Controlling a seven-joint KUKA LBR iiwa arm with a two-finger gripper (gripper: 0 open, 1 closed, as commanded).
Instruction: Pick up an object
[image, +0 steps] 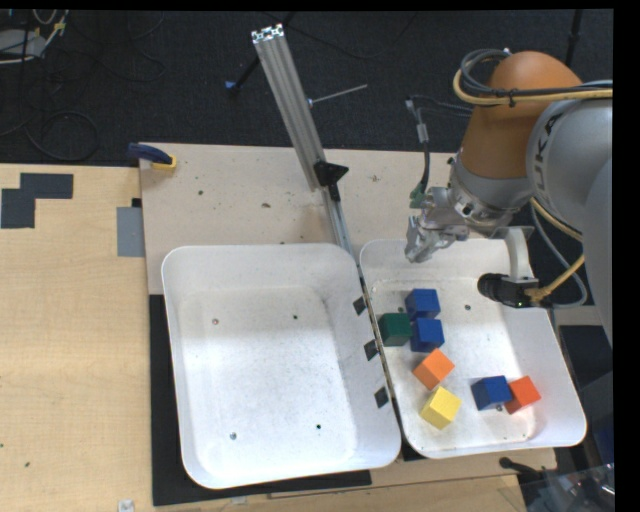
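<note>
- Nearest the camera, a yellow block (440, 407) is sat in the right bin (560, 425), with an orange block (433, 368) just behind it.
- Gripper (424, 243) is hung over the bin's far-left end; nothing's seen between its tips, though whether they're spread can't be told.
- Probably best if the isolated yellow one is targeted.

Illumination is even and moderately bright, apparently from overhead. The two shallow white plastic bins (270, 300) read pale without blown glare. Shadows are soft and short beneath the small coloured blocks (432, 368). The upper frame falls dark. Focus is slightly soft throughout; resolution is low.
</note>
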